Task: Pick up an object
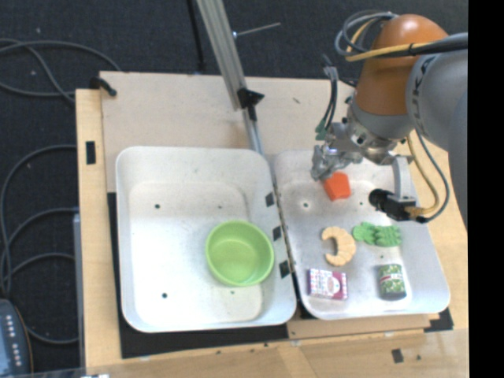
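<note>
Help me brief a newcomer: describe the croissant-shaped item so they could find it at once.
Look in the right-hand white bin, near its middle. The croissant lies there below the orange block, left of the green leafy piece and above the pink packet. It alone is a tan, curved crescent.

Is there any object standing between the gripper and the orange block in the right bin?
Nothing visible does. The gripper is directly beside the orange block, at its upper left. The croissant and green toy lie below the block, away from the gripper.
</note>
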`<state>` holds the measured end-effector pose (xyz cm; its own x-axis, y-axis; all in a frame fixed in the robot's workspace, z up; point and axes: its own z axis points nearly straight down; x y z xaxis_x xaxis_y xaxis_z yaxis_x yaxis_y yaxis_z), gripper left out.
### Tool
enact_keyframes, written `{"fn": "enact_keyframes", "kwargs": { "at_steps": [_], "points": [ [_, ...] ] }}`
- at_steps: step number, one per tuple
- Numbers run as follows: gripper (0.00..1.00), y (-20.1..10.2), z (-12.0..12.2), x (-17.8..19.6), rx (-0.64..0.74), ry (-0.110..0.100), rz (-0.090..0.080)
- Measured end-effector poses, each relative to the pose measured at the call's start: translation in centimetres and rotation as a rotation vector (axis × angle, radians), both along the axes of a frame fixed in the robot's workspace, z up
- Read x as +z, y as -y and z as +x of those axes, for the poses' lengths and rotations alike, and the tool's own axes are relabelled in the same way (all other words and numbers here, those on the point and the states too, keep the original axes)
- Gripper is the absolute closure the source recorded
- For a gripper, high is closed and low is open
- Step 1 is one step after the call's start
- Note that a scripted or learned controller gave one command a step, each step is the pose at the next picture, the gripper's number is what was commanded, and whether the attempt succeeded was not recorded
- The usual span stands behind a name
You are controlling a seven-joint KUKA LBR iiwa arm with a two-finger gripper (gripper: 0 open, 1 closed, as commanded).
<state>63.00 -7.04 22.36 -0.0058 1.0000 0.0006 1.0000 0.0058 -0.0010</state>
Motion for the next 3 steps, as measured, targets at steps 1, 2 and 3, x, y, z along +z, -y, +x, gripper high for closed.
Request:
{"fn": "enact_keyframes", "kwargs": {
  "at_steps": [1, 2, 3],
  "points": [
    [1.0, -5.1, -1.4, -0.6, 0.001, 0.0, 0.0],
    [1.0, -11.1, -2.2, 0.2, 0.002, 0.001, 0.002],
    [1.0, -15.8, -3.9, 1.9, 0.002, 0.003, 0.002]
  ]
}}
